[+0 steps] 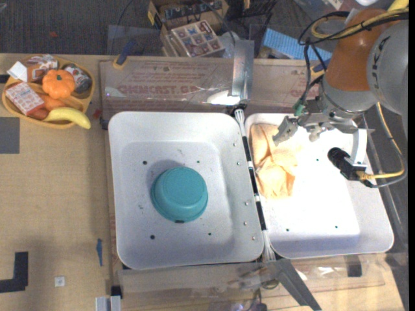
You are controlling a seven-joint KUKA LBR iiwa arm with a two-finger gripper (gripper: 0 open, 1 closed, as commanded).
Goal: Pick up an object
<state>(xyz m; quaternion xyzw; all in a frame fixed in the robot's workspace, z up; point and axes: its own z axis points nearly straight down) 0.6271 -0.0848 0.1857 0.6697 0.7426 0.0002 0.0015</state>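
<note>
A pale orange-yellow soft object (273, 167), crumpled like cloth, lies against the left wall of the right bin (337, 229). A teal bowl (180, 194) rests upside down in the middle of the left bin (130, 141). My gripper (299, 133) hangs over the back of the right bin, open, its left finger (283, 132) above the soft object's upper right edge. Nothing sits between the fingers. The grey arm with its orange band (353, 63) comes in from the upper right.
A black cable fitting (343, 162) hangs off the wrist over the right bin. A cardboard wall (175, 86) runs behind both bins. A yellow dish of toy fruit (48, 96) stands on the bench at far left.
</note>
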